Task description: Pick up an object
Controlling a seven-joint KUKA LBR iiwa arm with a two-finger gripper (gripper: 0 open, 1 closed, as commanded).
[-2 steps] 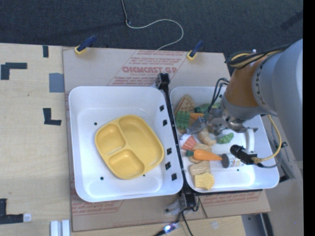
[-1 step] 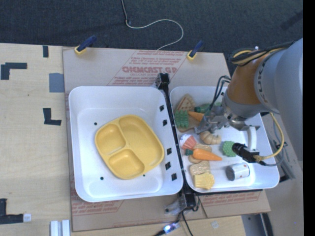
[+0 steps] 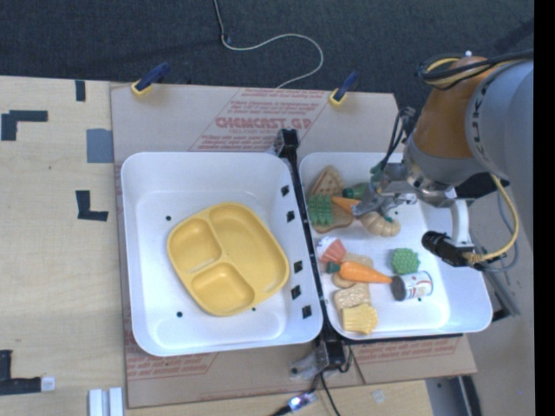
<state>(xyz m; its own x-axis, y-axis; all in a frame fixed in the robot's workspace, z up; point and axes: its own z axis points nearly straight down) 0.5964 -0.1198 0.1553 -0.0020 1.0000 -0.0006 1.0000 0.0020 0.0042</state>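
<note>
The right bin (image 3: 468, 306) holds several toy foods: an orange carrot (image 3: 362, 273), a green broccoli piece (image 3: 404, 260), a small can (image 3: 413, 286), a yellow corn piece (image 3: 360, 320), a cracker (image 3: 351, 297), a bread slice (image 3: 326, 183) and a tan peanut-shaped piece (image 3: 380, 224). My gripper (image 3: 375, 204) hangs low over the upper middle of that bin, just above the tan piece and beside a second carrot (image 3: 344, 204) with green leaves. Nothing is visibly between its fingers. The grey arm with its orange band (image 3: 447, 120) comes in from the right.
The left bin (image 3: 147, 232) holds a yellow three-compartment plate (image 3: 227, 256). Both bins rest on a cardboard sheet (image 3: 251, 115) held by clamps. A thin cable (image 3: 269, 42) lies on the dark floor behind. A black connector (image 3: 444, 248) and yellow cable hang off the arm over the right bin.
</note>
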